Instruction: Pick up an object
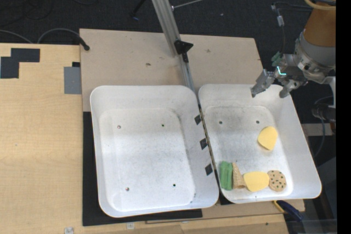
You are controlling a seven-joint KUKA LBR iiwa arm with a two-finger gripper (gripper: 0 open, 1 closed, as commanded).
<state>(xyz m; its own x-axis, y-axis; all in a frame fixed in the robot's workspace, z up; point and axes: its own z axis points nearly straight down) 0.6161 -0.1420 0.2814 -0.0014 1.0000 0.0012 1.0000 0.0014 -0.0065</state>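
Right bin (307, 172): shallow white tray, the landmark for all entries below.

Contents, along the bin's near edge, left to right:
- Green strip (226, 175), standing close to the bin's left wall.
- Tan, rough-textured piece (238, 175), touching the green strip on its right side.
- Yellow rounded piece (255, 181), overlapping the tan piece's right end.
- Chocolate-chip cookie (277, 180), round, brown with dark specks, just beside the yellow piece, nearest the bin's right wall.

Contents, mid-floor of the bin:
- Second yellow piece (267, 138), wedge-like, lying alone toward the right wall, well apart from the row at the near edge.

Gripper (273, 85): two dark fingers spread apart, nothing between them; positioned over the bin's far right corner, above the rim, well apart from every item listed. Grey wrist and orange band extend off to the bin's right.

Left bin (104, 118): matching white tray, sharing the right bin's left wall.

Aluminium rail (164, 13): slanted post rising from the bench beyond the junction of the two bins.
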